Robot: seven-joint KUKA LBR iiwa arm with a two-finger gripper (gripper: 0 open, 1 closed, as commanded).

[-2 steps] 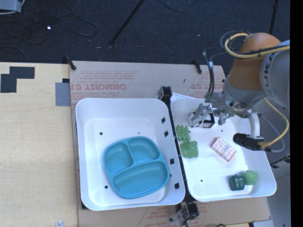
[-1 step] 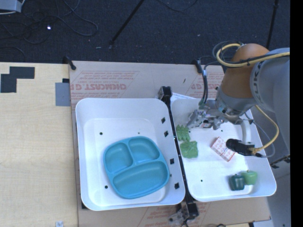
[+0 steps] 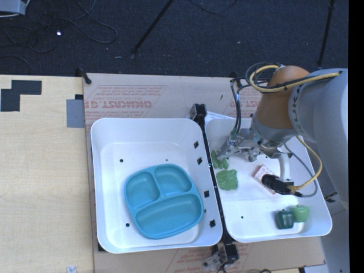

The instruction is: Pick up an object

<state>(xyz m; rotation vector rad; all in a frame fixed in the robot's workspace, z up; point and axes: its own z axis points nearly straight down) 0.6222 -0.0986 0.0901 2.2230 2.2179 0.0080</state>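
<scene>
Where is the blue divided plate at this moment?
In the camera view, the blue divided plate lies flat in the left white bin, toward its lower right part, close to the black divider between the two bins.

In the left bin (image 3: 108,152), a blue divided plate (image 3: 164,201) fills the middle and near side; bare floor runs along its far wall and left wall. In the right bin (image 3: 318,226), the arm (image 3: 296,110) hangs over the far half. Two green lumps (image 3: 225,175) lie by the dividing wall, a small red-and-white packet (image 3: 265,175) sits mid-floor, and green blocks (image 3: 292,216) crowd the near right corner. The near middle floor lies open.
</scene>
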